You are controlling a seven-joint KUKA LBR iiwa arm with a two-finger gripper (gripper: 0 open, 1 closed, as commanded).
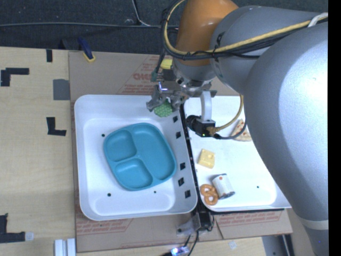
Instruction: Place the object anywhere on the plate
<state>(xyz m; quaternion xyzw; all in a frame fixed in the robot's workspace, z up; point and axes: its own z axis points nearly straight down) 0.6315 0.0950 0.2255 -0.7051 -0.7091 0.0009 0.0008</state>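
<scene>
Smooth, slightly glossy blue plastic on the plate (pixel 139 156). Glossy white plastic on both bins (pixel 90 196), with soft reflections along the rims. Matt brown cardboard (pixel 114 71) beneath, printed in red. Pale wood-grain bench (pixel 32 164) at frame left, marked with matt black tape. Satin grey arm (pixel 287 89); shiny orange band (pixel 200 20).

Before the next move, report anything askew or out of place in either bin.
Nothing is spilled or damaged. The blue plate lies at a slant in the left bin; cheese piece, pretzel and small can lie loose in the right bin.
</scene>
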